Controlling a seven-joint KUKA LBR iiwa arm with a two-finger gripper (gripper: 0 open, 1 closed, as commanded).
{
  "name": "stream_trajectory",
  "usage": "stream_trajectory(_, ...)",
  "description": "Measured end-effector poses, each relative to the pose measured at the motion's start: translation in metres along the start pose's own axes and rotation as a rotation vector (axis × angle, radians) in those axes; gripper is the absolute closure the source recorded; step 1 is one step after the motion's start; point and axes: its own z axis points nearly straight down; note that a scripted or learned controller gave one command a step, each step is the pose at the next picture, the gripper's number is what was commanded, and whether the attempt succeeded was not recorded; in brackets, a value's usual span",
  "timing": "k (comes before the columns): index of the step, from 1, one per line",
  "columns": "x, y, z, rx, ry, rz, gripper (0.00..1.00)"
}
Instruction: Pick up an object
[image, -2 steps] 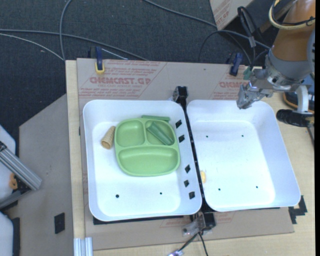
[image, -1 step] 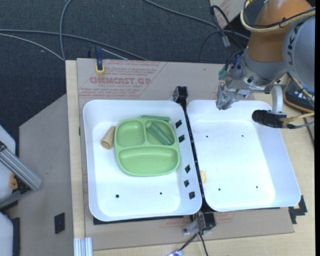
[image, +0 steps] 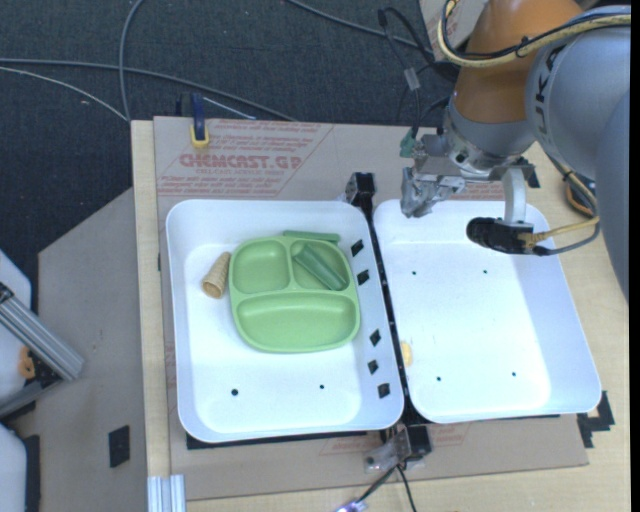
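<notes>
Nearest you, the left bin (image: 200, 400) holds a green divided plate (image: 293, 296) toward its far edge, with a small tan cone (image: 215, 275) touching the plate's left side. Your hand (image: 424, 200) hangs over the right bin's (image: 500, 350) far-left corner; whether it's spread, you cannot tell.

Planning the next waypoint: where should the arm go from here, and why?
Probably swing left over the left bin. The pincer sits at the right bin's far rim, while the green plate, the green piece on it and the tan cone beside it all lie in the left bin.
</notes>
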Motion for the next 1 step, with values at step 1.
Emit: stream_trajectory(1, 0.0606, -0.0056, 0.0111, 0.002, 0.001, -0.001, 1.0)
